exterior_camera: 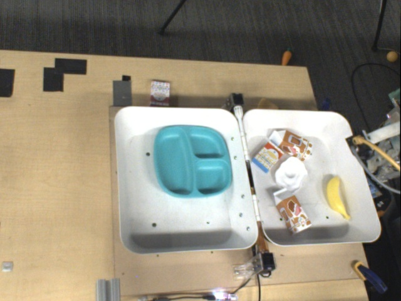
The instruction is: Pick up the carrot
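I see the wooden bench (56, 187) bearing the two white bins side by side. The left bin (135, 187) holds a teal divided plate (191, 160) near its middle. The right bin (329, 123) holds a banana (337, 197) by its right wall, a brown-and-white carton (293, 213) near the front, a second carton (291, 144) and a blue-and-white pack (266, 157) toward the back, and a white lump (291, 174) between them. A small orange thing (286, 57), possibly the carrot, lies just past the bench's far edge, outside both bins. I cannot tell the pincer's state
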